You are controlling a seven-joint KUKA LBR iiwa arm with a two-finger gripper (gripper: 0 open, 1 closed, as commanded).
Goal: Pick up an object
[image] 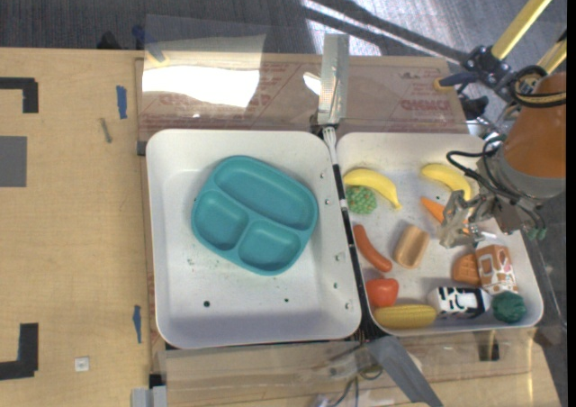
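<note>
Gripper [461, 219] low in right bin [531, 306], mid-right of frame.
Can't tell its state; banana [447, 177] just above, carrot [433, 209] at its left.

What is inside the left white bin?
The left white bin holds a teal divided plate; its three compartments look bare. The bin floor under the plate is covered, so it cannot be seen.

We see toy foods scattered in the right bin [531, 288]: two bananas [371, 184], a sausage [372, 248], corn [405, 315].
</note>
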